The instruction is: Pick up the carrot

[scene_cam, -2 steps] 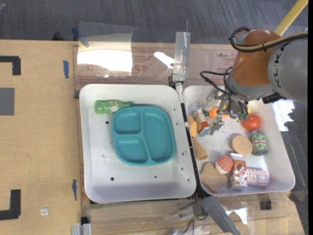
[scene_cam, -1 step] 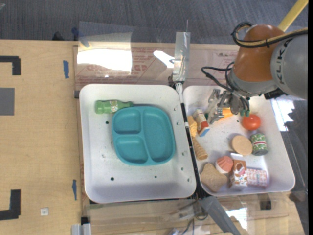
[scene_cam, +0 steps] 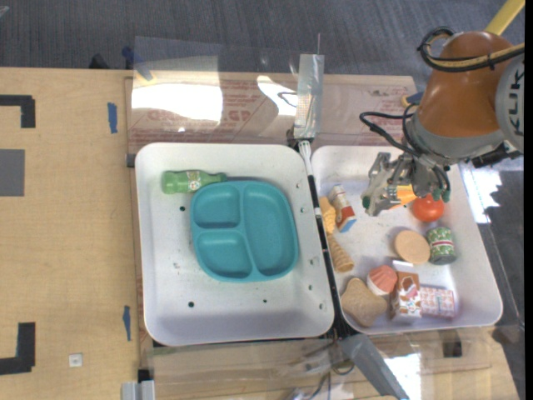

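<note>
Overhead, grey two-finger gripper (scene_cam: 391,192) hangs in right white bin (scene_cam: 487,307) w/ fingers apart, holding nothing, over a small orange carrot (scene_cam: 405,194) beside the red tomato (scene_cam: 429,209); best to centre on carrot, clear of tomato, before closing.

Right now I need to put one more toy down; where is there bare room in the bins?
Left bin: bare floor below and beside the teal tray; the green bottle lies above it. Right bin: crowded with toys, gripper above them.
</note>
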Available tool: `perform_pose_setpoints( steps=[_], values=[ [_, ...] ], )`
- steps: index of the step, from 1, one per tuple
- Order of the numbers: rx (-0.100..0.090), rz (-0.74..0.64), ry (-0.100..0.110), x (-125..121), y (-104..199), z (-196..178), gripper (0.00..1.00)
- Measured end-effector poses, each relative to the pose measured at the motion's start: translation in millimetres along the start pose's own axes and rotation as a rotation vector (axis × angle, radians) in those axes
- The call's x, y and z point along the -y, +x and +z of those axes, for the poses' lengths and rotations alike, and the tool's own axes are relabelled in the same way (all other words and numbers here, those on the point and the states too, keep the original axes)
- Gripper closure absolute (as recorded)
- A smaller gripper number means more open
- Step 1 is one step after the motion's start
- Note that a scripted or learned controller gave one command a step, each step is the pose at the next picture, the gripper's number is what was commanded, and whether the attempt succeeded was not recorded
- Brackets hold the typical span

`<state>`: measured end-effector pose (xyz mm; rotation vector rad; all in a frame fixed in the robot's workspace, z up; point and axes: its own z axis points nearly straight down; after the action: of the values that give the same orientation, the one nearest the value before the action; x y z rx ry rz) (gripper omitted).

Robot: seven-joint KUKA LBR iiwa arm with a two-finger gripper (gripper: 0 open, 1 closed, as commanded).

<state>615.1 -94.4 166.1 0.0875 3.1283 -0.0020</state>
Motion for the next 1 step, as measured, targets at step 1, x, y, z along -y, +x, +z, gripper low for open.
perform_pose_setpoints(
  steps=[1],
  values=[
    [0.0, -0.041, 0.0, 56.4, 33.1, 69.9, 1.0]
  ],
)
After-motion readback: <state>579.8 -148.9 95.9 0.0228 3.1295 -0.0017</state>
